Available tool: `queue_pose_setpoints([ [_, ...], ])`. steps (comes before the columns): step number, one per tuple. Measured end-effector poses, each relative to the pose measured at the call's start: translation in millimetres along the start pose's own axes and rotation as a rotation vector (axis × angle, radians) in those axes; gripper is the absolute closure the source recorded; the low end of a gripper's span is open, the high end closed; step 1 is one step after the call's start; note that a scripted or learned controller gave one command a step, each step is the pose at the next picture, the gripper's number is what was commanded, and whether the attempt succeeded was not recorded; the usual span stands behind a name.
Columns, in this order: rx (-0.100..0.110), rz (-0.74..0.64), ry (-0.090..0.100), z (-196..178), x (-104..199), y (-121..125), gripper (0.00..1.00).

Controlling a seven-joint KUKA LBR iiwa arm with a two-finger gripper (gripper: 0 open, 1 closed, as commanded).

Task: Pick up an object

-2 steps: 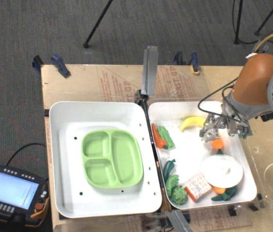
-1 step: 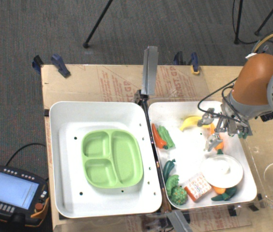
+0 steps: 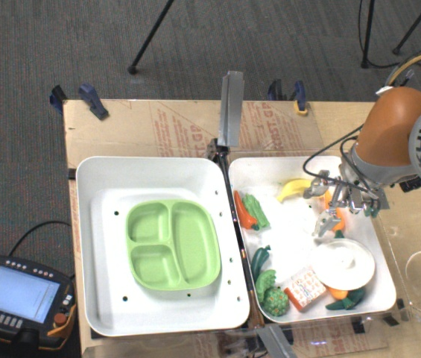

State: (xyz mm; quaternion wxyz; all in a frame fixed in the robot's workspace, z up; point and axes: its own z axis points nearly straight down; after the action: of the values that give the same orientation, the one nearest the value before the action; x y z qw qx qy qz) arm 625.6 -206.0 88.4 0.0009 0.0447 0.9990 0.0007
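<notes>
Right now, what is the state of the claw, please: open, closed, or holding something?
Claw: cannot be told; it hangs over the right bin, near the banana and the white plate.

A brown board surface (image 3: 158, 125) with red printing carries two shallow white bins side by side, the left bin (image 3: 95, 200) and right bin (image 3: 270, 171) touching, with blue clamps (image 3: 91, 99) along its far edge.

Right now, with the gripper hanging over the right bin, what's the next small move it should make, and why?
Probably a short, straight descent. The gripper hangs over the right bin, just above the white plate and below the banana, with something orange close beside it; it holds nothing I can make out.
</notes>
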Motion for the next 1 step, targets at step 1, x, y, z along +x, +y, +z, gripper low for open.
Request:
queue_pose_setpoints([
  [1, 0.0, 0.048, 0.001, 0.0, 14.8, -1.9, 0.0],
])
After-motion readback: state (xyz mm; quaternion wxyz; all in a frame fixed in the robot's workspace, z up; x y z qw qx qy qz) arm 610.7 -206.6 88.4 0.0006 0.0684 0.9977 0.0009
